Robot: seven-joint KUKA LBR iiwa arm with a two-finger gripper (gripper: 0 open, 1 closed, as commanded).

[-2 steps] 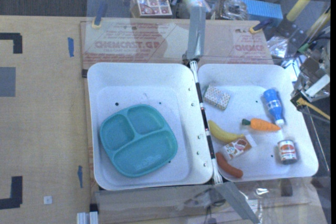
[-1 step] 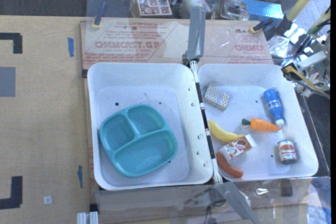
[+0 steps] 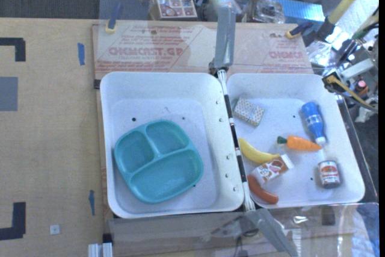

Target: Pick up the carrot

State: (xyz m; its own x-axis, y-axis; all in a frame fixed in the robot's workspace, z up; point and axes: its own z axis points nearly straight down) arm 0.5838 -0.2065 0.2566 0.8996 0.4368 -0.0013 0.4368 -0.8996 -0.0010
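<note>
**Spotter:** Where's the target in the camera view?

**Operator:** I have the carrot (image 3: pixel 302 143) in the right bin (image 3: pixel 352 147), lying flat with its green top to the left and its tip to the right. The blue bottle (image 3: pixel 312 120) sits just above it, with its cap close to the carrot's tip, possibly touching. The banana (image 3: pixel 257 152) and a small carton (image 3: pixel 272 169) are to its left, and a can (image 3: pixel 328 174) is below and to the right.

**Spotter:** And the grip?

**Operator:** I can't tell whether the gripper is released or clenched. The carrot rests on the bin floor with nothing around it, so I judge we're at the approach step and the pick hasn't started.

**Spotter:** Next move?

**Operator:** I'd come down over the carrot's thick middle and close across its width. I'd keep off the bottle cap so it doesn't get nudged.
</note>
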